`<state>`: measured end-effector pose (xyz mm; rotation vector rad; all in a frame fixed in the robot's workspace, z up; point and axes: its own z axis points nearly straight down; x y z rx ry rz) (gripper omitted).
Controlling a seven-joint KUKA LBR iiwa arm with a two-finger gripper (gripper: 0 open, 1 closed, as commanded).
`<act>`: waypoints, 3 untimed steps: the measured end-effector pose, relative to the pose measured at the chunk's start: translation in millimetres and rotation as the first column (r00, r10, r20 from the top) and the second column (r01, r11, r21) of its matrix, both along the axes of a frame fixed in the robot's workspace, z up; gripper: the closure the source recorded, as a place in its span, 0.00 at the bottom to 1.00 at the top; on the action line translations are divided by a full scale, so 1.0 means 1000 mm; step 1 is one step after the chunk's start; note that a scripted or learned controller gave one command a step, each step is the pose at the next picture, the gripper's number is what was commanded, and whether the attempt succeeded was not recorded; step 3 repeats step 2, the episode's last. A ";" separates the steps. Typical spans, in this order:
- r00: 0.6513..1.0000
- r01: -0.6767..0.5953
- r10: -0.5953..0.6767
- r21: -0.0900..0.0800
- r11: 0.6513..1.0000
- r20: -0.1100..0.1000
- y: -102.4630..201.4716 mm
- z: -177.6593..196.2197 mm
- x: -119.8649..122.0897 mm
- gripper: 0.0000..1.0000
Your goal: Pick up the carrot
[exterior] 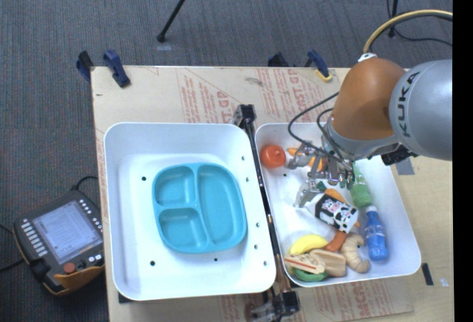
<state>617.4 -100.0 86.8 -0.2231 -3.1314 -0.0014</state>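
Note:
The carrot (pixel 316 162) is a short orange piece lying in the right bin (pixel 405 224), near its back left part, partly covered by the gripper's body. My gripper (pixel 301 179) hangs low over that spot, below the grey arm's orange band. Its two silver fingers stand apart, one (pixel 298 159) beside the carrot's left end and the other (pixel 302 198) nearer the front. The carrot is close to the far finger, and I cannot see it clamped between the two.
An orange ball (pixel 272 156) sits left of the gripper. A black-and-white carton (pixel 337 213), green bottle (pixel 361 192), blue bottle (pixel 374 234), banana (pixel 308 244) and several other toy foods crowd the bin's front. The left bin (pixel 126 165) holds a blue divided plate (pixel 198 207).

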 end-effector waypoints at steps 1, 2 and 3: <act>1.000 0.001 -0.001 -0.001 1.000 0.004 0.019 0.018 0.010 0.00; 0.959 0.283 -0.283 0.000 0.959 0.001 0.019 0.001 0.000 0.00; 0.959 0.283 -0.283 0.000 0.959 0.001 0.019 0.001 0.000 0.00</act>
